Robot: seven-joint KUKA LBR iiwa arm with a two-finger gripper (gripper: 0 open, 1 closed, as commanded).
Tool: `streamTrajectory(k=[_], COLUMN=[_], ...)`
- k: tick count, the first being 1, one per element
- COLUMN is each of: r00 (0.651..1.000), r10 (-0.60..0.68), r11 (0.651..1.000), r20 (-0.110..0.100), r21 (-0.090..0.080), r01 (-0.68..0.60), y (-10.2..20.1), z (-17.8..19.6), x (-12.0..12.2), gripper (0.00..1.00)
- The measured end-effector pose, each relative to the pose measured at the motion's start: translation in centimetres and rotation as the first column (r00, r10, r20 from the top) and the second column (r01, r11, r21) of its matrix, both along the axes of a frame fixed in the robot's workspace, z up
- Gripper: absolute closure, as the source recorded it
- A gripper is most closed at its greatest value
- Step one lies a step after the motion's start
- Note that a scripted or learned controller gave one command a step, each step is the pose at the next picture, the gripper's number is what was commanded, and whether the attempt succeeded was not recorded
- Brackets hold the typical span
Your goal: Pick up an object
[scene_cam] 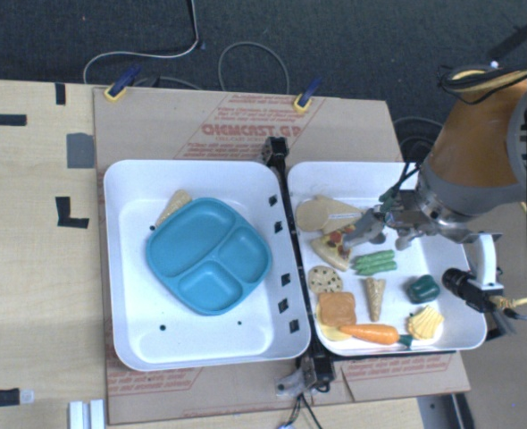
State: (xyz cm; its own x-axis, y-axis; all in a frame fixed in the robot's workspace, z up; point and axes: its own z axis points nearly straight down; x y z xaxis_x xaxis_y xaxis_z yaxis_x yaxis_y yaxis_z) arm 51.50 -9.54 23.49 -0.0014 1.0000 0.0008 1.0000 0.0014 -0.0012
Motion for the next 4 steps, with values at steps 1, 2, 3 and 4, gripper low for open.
streamTrajectory(k=[1,2,3,4], r00=[1.0,1.0,1.0,1.0], r10=[0.001,0.001,0.0,0.0], r11=[1.0,1.0,1.0,1.0], r20=[0.008,0.002,0.009,0.009], r21=[-0.006,0.001,-0.004,-0.004], r01=[-0.001,-0.001,0.0,0.0], y=[-0.7,-2.1,-2.1,-2.1], z=[-15.7,-14.9,-14.8,-13.7], x=[6.8,9.6,8.6,8.7], gripper=[0.0,0.0,0.0,1.0])
